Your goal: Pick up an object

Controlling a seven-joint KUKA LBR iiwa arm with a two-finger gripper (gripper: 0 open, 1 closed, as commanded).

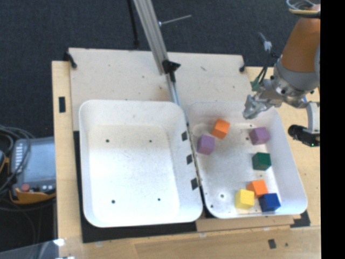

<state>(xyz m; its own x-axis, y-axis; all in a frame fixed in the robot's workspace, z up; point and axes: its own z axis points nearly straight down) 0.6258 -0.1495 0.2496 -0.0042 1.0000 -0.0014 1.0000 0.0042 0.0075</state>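
The gripper (252, 111) hangs over the far rim of the right bin (291, 169); whether its claw is apart or together cannot be told, and no block sits in it. Nearest it in that bin, an orange cube (220, 128) sits tilted, a corner pointing at the left bin (135, 163); being a cube, it has no long axis. Around it lie 2 purple cubes (206, 143) (259, 135), a green cube (261, 161), then an orange block (259, 186), yellow cube (245, 198) and blue cube (269, 202) clustered at the near rim.
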